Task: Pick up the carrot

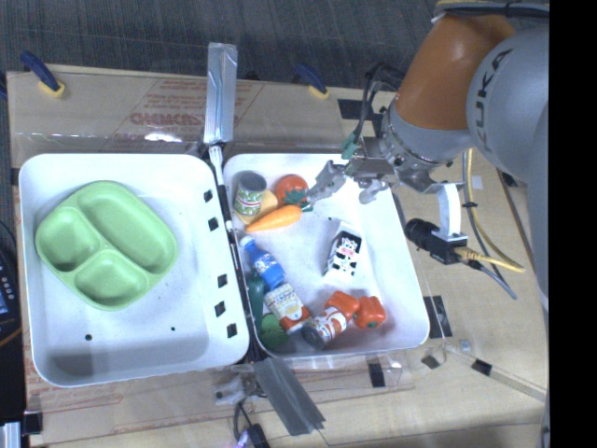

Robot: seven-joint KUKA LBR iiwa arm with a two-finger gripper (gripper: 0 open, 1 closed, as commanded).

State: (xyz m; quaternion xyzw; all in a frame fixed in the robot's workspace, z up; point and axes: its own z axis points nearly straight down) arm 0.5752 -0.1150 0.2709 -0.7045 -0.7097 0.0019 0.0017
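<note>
- Your carrot (275, 217) lies in the right bin (401, 250), near its upper left corner, pointing roughly left to right with its green end toward the tomato (291, 188).
- Just left of the carrot you have a small jar (248, 195) with a green label, touching or nearly touching it.
- Your gripper (347, 187) hangs over the upper part of the right bin, its two fingers spread wide with nothing between them; one fingertip (324, 181) sits close beside the tomato.
- Lower in the same bin you see a blue bottle (265, 269), a black and white carton (344, 253) and a red and orange cluster of toys (347, 315).
- The left bin (56, 353) on your desk holds a green divided plate (105, 243).
</note>
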